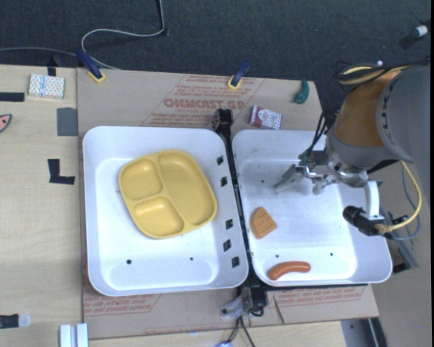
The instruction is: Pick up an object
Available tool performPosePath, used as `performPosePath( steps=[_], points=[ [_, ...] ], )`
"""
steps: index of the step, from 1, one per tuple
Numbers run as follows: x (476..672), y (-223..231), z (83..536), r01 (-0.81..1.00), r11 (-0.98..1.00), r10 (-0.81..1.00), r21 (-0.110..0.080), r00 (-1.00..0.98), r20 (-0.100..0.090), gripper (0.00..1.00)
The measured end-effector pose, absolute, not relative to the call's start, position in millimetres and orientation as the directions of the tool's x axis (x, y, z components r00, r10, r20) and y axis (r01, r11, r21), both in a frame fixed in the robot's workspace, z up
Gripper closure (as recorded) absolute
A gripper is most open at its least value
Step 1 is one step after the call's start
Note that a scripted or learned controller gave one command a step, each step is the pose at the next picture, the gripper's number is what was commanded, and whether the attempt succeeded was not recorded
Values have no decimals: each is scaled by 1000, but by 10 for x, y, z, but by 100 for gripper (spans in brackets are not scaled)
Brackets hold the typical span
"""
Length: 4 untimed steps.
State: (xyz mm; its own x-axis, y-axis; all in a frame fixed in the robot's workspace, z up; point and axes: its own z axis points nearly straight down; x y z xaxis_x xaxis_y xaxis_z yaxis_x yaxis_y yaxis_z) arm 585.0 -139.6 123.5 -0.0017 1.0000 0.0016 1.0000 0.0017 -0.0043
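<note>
The object you are after has not been picked yet, and your candidates lie in the right bin [362, 266]: a tan, toast-like piece [263, 223] near the bin's left wall, and an orange-red sausage [288, 269] close to the front edge.

In the camera view, you see the gripper [283, 183] reaching in from the right and hanging over the upper middle of that bin, its fingers pointing left toward the divider. They carry nothing; how far apart they stand you cannot tell from this slanted look, since they read as one grey wedge. The toast piece sits below and a little left of the tip, near but apart from it; the sausage is well apart, further toward the front. That placement suggests the arm is lined up over open bin floor, not over either item, so a straight descent would likely close on nothing.

The toast piece looks flat, roughly square with rounded corners, lying askew; a thin, low thing like that may be hard to pinch off the floor. The sausage is slim and gently curved, lying nearly parallel to the front wall, and probably easier to grasp across its width.

The left bin [101, 266] holds a yellow divided plate [168, 192], tilted diagonally.
</note>
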Motion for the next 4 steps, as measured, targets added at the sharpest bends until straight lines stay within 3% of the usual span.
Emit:
performPosePath(
  steps=[1, 2, 3, 4],
  points=[
    [5556, -1004, 860, 1000, 1, 1000, 2, -1, -1, 0],
    [5197, -984, 865, 1000, 1, 1000, 6, -1, -2, 0],
    [5201, -987, 960, 1000, 0, 1000, 7, 0, -3, 100],
    [4838, -256, 1841, 1000, 3, 1000, -1, -3, 1, 100]
  ],
)
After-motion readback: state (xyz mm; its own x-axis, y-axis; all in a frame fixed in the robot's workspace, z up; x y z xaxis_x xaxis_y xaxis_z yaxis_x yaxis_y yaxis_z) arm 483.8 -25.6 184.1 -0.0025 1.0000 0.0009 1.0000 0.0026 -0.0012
